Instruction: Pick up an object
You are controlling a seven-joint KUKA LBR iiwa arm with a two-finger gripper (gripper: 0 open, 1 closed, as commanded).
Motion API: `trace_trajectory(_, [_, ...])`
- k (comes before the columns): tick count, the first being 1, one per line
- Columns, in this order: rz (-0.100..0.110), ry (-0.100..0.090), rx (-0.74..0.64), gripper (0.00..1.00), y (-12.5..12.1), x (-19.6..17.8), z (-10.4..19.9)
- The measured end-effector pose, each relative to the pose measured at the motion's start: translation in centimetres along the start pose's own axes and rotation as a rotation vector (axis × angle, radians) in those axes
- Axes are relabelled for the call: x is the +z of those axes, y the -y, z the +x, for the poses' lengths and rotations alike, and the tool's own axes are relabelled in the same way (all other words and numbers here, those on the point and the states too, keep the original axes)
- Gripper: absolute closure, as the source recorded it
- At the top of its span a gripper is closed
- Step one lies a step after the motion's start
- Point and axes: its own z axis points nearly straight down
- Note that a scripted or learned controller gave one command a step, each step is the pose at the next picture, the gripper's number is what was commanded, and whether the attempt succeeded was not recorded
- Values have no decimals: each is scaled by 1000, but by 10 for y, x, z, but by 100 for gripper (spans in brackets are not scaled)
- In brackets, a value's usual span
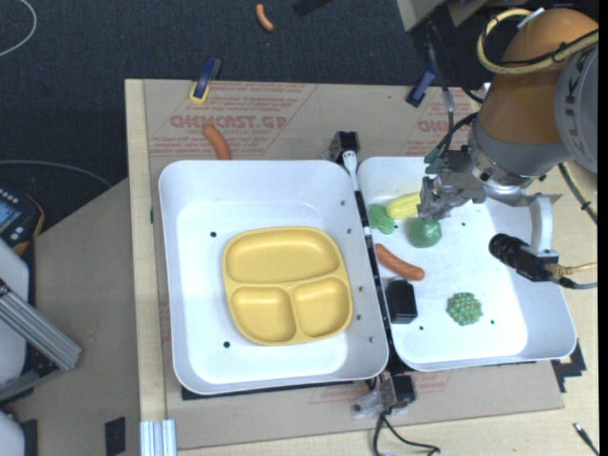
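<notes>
The gripper hangs right over the green ball (beside the corn), presumably lining up; grip unclear.

Left bin: holds the divided tray near its middle.
Right bin: touches the left bin along their shared edge.
Corn cob: in the right bin's far left part, just beside the leafy piece to its left.
Round vegetable: just in front of the corn cob, directly beneath the gripper.
Sausage: in front of the leafy piece, near the shared edge.
Broccoli: nearer the front, right of the sausage, well apart from it.
Second sausage: on the table behind the left bin.
</notes>
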Motion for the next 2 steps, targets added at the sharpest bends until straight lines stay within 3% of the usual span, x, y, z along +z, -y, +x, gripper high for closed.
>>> trace_trajectory(1, [3,-1,0,100,-1,4,4])
trace_trajectory(2, [-2,1,2,100,-6,4,-12])
